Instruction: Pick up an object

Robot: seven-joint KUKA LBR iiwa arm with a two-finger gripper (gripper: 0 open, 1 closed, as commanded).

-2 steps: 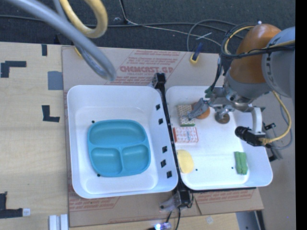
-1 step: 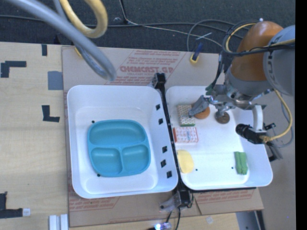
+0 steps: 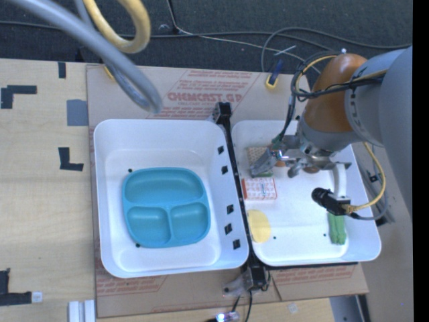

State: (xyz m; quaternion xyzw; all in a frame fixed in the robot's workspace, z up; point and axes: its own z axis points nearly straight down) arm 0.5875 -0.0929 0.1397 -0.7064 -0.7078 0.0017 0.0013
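My gripper (image 3: 263,166) hangs low over the left part of the right bin (image 3: 301,247), just above a small tan patterned item (image 3: 257,154) and a white card with red print (image 3: 259,189). Nothing shows between its fingers. A yellow round piece (image 3: 259,225) lies near the bin's front left. A green stick-shaped thing (image 3: 336,229) lies at the front right. In the left bin (image 3: 107,146) rests a blue three-compartment plate (image 3: 165,205).
A black divider strip (image 3: 231,186) runs between the two bins. A grey hose with a yellow loop (image 3: 120,19) crosses the top left. Cables trail over the back of the bench. The cardboard sheet (image 3: 201,89) lies beneath the bins.
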